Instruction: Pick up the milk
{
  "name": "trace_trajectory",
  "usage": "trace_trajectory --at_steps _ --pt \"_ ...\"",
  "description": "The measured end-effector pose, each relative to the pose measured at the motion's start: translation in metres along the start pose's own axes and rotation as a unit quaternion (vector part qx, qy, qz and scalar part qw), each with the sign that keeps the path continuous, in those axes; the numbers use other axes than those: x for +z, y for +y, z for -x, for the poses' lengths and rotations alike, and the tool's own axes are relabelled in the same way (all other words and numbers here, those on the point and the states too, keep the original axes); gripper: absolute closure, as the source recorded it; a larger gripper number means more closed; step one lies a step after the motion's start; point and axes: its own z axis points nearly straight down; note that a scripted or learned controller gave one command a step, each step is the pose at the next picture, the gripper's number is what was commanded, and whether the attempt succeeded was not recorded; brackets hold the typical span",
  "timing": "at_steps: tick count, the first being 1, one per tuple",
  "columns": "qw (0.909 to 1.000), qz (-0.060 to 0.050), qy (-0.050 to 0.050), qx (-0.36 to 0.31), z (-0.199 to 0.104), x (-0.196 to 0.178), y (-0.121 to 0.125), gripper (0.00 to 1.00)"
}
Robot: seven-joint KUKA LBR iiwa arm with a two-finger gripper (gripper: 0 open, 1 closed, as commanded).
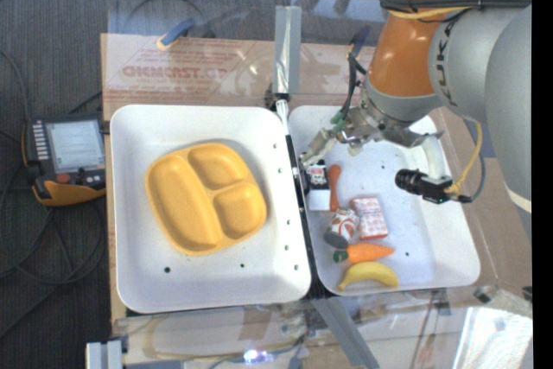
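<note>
Gripper (321,147) over right bin (449,264), grip state unclear; milk (343,225), carrot (370,252), banana (369,276) inside

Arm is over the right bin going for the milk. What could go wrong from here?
Judging from the camera view:
1. The milk carton sits packed against the pink box and a grey item, so closing fingers could catch a neighbour.
2. The gripper is near the bin wall and could hit it on descent.
3. The carrot and banana lie close and could get pushed.
</note>
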Motion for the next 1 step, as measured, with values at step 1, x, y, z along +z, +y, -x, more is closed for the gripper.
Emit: trace_trajectory --at_steps 1 --pt "0.9999 -0.001 0.0 0.012 -0.0715 0.0004 -0.0056 0.0"
